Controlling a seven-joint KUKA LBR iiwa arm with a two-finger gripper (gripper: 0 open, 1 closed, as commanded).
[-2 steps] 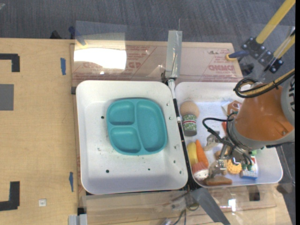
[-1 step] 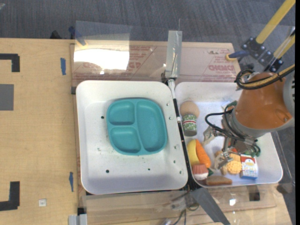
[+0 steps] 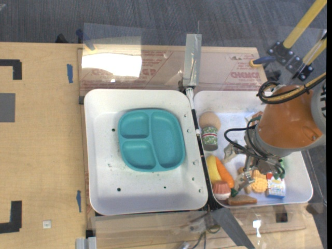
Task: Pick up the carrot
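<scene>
The carrot [image 3: 224,172] is seen lying in the right bin [image 3: 303,191], just to the camera-left of the gripper [image 3: 250,174] and beside a yellow item [image 3: 212,168]. Whether the gripper is wide or narrow cannot be told. Nothing is seen gripped. The gripper is judged to be low among the clutter; the grasp and lift are judged not yet done.

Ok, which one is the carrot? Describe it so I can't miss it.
Look in the right-hand bin, along its left wall near the front. The carrot lies there at a slant, just left of the gripper. It is the orange tapered piece, pressed against a yellow item on its left, with a pink-and-white piece below.
</scene>
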